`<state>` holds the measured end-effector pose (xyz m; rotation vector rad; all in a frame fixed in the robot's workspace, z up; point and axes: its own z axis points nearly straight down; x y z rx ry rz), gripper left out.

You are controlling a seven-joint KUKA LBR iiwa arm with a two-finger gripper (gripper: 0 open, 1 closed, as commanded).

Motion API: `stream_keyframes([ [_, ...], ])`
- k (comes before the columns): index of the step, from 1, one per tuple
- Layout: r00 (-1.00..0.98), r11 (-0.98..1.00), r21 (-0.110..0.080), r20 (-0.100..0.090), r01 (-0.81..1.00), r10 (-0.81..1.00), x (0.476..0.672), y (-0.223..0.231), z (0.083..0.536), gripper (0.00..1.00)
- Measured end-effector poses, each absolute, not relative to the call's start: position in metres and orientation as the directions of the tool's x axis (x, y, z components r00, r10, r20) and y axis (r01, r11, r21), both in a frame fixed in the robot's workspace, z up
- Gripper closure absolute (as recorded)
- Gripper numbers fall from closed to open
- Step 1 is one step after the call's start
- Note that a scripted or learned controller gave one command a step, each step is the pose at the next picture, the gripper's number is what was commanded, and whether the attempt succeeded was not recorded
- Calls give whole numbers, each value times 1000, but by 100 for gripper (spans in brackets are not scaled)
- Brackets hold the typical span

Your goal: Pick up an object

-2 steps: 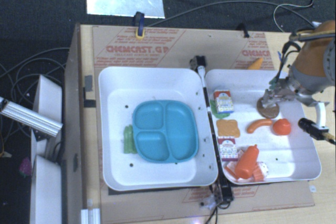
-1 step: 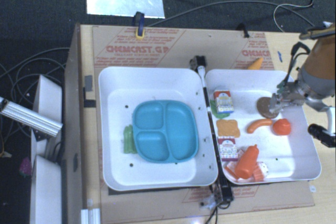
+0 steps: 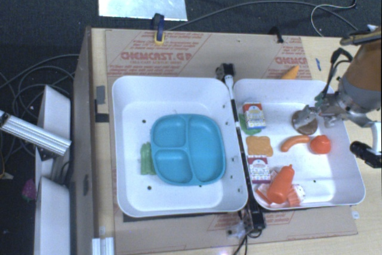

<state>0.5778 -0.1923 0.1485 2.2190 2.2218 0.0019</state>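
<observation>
Two shallow white bins sit side by side on the worktop [image 3: 179,48], a brown board printed with red lettering. The landmark here is the blue divided plate [image 3: 188,148], which lies flat in the middle of the left bin [image 3: 128,128]. Touching the plate's left edge is a small green piece [image 3: 145,159], lying lengthwise along it.

Everything else to pick lies to the right of the plate, across the divider, in the right bin [image 3: 343,185]. Nearest the plate, just past the divider, is a small carton with a red and green label [image 3: 253,116]. Below it comes a flat orange-tan square like a cracker [image 3: 259,145], then a red-and-white packet [image 3: 258,168]. Below and right of those, an orange-red bottle [image 3: 280,184] lies tilted near the bin's front wall, resting over another small red-and-white packet [image 3: 295,194]. Farther right from the plate, an orange sausage shape [image 3: 295,142] lies just beside a red tomato-like piece [image 3: 320,144].

The arm [image 3: 364,77] comes in from the far right, well away from the plate, its orange band above the grey wrist. The pincer [image 3: 310,119] hangs low over the upper right part of the right bin, just above the sausage shape. At its tip sits a rounded grey-brown form, and I cannot tell whether that is an item or part of the pincer, nor whether the pincer is spread or pressed together.

Outside the bins, beyond the right bin's back wall, a small orange carrot-like piece [image 3: 290,72] rests on the worktop.
</observation>
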Motion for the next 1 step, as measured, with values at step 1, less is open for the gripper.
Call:
stream_keyframes([
  [1,-1,1,2,-1,1000,1000,558,-207,118,0],
])
